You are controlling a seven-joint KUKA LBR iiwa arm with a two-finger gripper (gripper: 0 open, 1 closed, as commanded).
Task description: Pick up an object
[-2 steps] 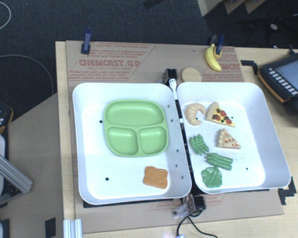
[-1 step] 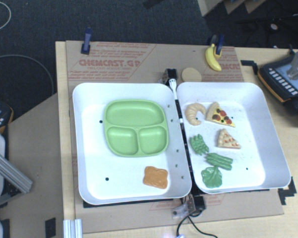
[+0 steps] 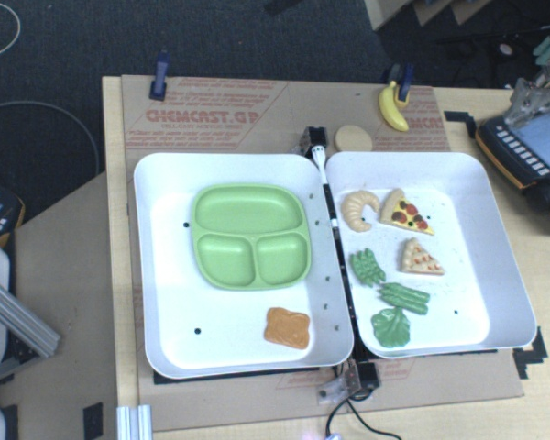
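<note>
Fried patty [image 3: 287, 327] and green tray [image 3: 251, 236] share left bin [image 3: 156, 246]; end effector state unknowable

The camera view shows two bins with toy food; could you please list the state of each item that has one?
Green divided tray: flat in left bin, compartments bare.
Orange toast piece: flat in left bin, beside tray.
Croissant: lying in right bin.
Pizza slices: flat, apart.
Green vegetable pieces: lying loose.
Banana: on the bench, outside the bins.
</note>
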